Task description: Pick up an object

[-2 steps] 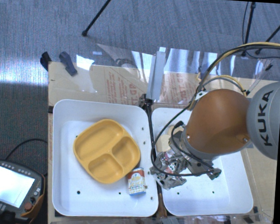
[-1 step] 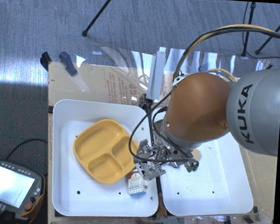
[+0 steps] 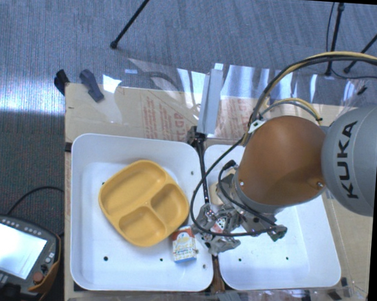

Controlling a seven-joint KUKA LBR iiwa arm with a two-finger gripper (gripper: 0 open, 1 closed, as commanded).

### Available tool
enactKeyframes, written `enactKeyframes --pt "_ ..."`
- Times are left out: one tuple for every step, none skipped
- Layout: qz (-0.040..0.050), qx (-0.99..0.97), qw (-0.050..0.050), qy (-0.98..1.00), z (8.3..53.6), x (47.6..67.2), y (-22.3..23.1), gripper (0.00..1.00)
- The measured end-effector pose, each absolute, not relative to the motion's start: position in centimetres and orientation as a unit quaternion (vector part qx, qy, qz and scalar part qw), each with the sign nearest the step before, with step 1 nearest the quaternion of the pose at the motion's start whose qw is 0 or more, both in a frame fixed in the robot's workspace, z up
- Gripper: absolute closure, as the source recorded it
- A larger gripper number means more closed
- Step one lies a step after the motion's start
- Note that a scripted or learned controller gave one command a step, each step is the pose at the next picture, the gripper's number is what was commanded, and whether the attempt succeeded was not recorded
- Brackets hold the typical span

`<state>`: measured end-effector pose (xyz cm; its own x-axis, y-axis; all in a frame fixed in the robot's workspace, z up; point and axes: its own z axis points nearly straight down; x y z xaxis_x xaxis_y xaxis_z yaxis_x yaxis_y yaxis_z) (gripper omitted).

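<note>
Camera view shows the gripper just beside a small carton; its grasp I cannot tell. Likely light, crushable; hold its flat sides.

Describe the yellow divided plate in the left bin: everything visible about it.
The yellow plate looks like matte plastic, rounded-square, with three compartments split by raised ridges. It lies flat and right side up on the floor of the left bin, turned at an angle to the bin's walls. A small carton sits at its lower right edge, possibly touching. Nothing lies in it.
</note>
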<state>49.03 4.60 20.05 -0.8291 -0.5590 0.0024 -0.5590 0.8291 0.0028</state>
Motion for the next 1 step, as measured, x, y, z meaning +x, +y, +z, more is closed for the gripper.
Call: enactKeyframes --pt "-0.0014 0.319 0.0 -0.948 21.67 48.27 12.76 1.0"
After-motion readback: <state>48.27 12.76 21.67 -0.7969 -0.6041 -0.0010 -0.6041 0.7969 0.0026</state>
